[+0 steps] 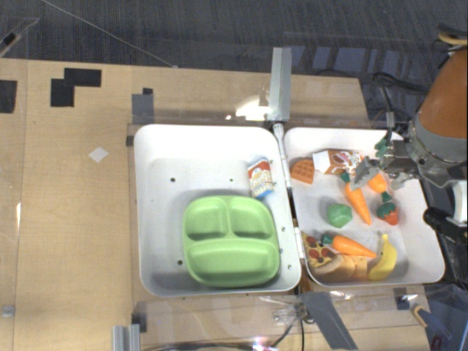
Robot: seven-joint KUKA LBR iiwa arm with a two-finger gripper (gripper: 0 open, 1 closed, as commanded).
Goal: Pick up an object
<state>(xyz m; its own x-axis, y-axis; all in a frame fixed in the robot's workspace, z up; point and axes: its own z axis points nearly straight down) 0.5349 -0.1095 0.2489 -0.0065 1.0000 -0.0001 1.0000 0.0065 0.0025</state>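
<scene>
Overhead view of the counter (66,196) with two white bins side by side. The gripper (376,168) reaches in from the right and hangs low over the right bin (431,269), at its upper right part; its metal parts blend with the toys beneath, so whether it is released or clenched cannot be told, and nothing can be seen grasped in it.

Candidate objects lie close by. An orange carrot (357,202) sits just below and to the left of the gripper, a small orange piece (378,183) directly under it, and a red strawberry (387,212) just below. Farther down lie a green lump (338,213), a second carrot (345,244), a banana (385,259) and a pizza slice (316,250). A waffle (303,170) and a brown packet (335,159) lie to the gripper's left. Beyond these, the left bin (157,152) holds a green divided tray (230,240) and a small carton (260,178).

The step in hand appears to be the descent onto one toy. To do it well, the gripper should probably centre over a single item, most likely the nearest carrot, straddle its narrow width, and stay apart from the strawberry and the bin wall, since crowded neighbours could spoil the closure.
</scene>
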